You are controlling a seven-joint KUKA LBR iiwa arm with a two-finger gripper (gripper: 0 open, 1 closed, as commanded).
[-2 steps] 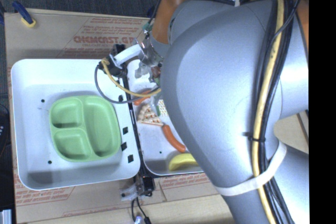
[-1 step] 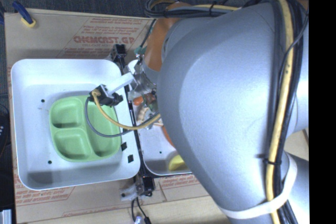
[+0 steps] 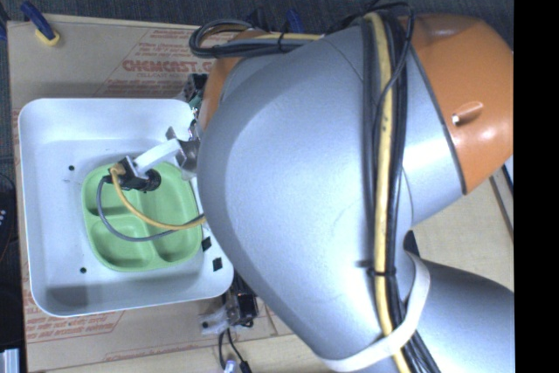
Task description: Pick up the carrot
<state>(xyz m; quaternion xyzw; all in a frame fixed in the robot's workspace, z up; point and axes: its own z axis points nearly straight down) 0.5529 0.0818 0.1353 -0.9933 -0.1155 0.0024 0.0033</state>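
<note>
My grey arm [image 3: 349, 188] spreads over the right part of the table [image 3: 131, 57] and over the right edge of the left white bin [image 3: 39, 214]. A green divided plate [image 3: 118, 249] lies in that bin, toward its right wall. My gripper is somewhere under the arm's bulk, so I cannot tell how open it is, whether it holds anything, or where the carrot is.

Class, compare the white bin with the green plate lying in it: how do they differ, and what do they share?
The white bin is squarish with rounded corners; the green plate is rounder. The bin has one undivided floor; the plate is split into compartments. The bin is larger and holds the plate. Both are shallow.
</note>
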